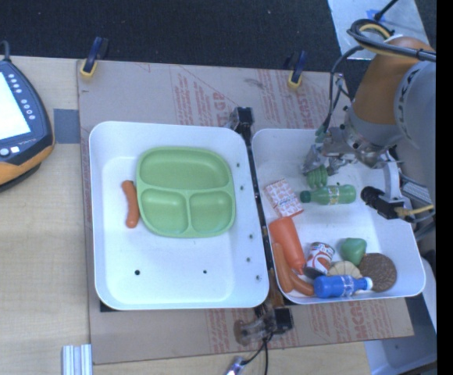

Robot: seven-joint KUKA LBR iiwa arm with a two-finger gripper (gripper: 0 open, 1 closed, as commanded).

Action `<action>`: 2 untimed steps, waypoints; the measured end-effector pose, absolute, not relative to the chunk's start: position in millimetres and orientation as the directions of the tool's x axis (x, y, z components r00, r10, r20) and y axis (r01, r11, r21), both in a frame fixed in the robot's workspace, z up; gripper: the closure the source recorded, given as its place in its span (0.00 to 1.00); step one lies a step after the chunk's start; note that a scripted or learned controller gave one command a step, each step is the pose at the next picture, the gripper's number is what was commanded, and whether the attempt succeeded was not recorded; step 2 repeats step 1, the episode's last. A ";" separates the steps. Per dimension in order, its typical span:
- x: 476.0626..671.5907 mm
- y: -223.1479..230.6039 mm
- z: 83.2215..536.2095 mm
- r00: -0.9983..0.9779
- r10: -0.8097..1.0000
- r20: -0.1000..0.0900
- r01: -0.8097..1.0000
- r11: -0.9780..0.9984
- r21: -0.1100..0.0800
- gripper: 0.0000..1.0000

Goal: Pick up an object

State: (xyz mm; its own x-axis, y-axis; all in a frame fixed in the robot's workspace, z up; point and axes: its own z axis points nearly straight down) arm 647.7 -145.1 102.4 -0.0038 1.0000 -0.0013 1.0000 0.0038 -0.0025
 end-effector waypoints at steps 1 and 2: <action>656.7 -74.9 192.7 -0.004 1.000 0.001 1.000 0.004 -0.002 1.00; 656.7 -74.9 192.7 -0.004 1.000 0.001 1.000 0.004 -0.002 1.00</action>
